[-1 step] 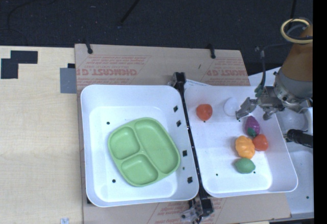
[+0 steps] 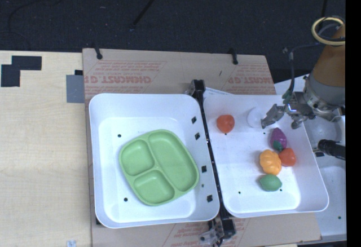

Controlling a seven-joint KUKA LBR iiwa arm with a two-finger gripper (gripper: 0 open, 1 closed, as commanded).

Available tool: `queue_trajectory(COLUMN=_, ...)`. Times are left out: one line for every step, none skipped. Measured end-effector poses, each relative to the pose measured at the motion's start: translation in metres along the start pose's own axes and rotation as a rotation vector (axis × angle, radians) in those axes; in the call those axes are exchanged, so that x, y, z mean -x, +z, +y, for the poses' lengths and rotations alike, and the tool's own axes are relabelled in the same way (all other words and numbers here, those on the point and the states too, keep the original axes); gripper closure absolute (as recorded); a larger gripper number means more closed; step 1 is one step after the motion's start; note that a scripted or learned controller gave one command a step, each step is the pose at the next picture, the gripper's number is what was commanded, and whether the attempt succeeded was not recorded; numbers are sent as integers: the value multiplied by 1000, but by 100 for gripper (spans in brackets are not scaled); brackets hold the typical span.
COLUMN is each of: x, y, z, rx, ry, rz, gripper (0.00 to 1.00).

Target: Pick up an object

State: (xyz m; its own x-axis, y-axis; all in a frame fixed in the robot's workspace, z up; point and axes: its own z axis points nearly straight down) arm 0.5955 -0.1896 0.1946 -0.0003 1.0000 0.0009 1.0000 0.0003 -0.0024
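Note:
My gripper [image 2: 280,122] hangs over the back right part of the right bin [image 2: 242,201], its fingers spread open with nothing between them. Just below it in the view lies a purple piece [image 2: 278,139]. Close by sit a yellow-orange piece [image 2: 270,162], a red piece [image 2: 288,157] and a green piece [image 2: 270,182]. An orange-red ball [image 2: 225,123] rests apart at the bin's back left.
The left bin [image 2: 107,122] holds a green divided plate [image 2: 158,166]. A black divider [image 2: 206,150] runs between the two bins. A pale round object [image 2: 254,117] lies beside the gripper's left finger. Cardboard lines the bench under the bins.

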Motion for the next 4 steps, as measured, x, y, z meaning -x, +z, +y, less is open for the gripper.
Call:
queue_trajectory(x=4, y=58, z=-9, rx=-5, ry=0, rz=1, gripper=0)
queue_trajectory(x=6, y=75, z=-2, rx=22, ry=0, rz=-8, gripper=0)
queue_trajectory(x=7, y=68, z=-4, rx=16, ry=1, rz=-8, gripper=100)
queue_trajectory(x=6, y=26, z=-2, rx=3, ry=-1, rz=-1, gripper=100)
